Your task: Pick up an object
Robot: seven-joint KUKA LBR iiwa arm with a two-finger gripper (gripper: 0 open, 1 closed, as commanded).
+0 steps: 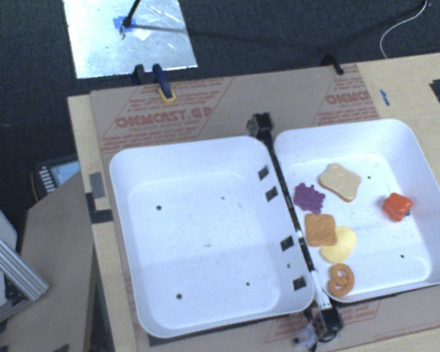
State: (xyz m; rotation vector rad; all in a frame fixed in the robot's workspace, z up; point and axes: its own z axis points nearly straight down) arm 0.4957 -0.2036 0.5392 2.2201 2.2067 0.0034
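**A:** Camera view, left to right: left bin (205,240) has just bare floor with a few dark dots. Probably the drop side, so nothing crowds a release there.

**B:** And the pick candidates?

**A:** All in the right bin (419,181), bunched toward its left wall by the divider (286,202). Purple piece (309,197) nearest the divider, toast slice (341,182) just beside it up and to the right. Below those, orange square (320,230) touching or slightly overlapping the yellow piece (338,244). Pretzel (340,279) near the front left corner. Red piece (397,206) sits alone, well apart from the rest.

**B:** Best target?

**A:** My call: red piece. Open floor on all sides, so fingers can straddle it without nudging neighbours. The square and yellow piece are a bad pair, since a grasp could catch both. Pretzel and purple piece are close to the wall, so there's collision risk.

**B:** Gripper state?

**A:** Can't tell. Nothing here shows the pincer, open or closed. No item is lifted; all lie flat on the bin floor. I'd say the pick hasn't started.
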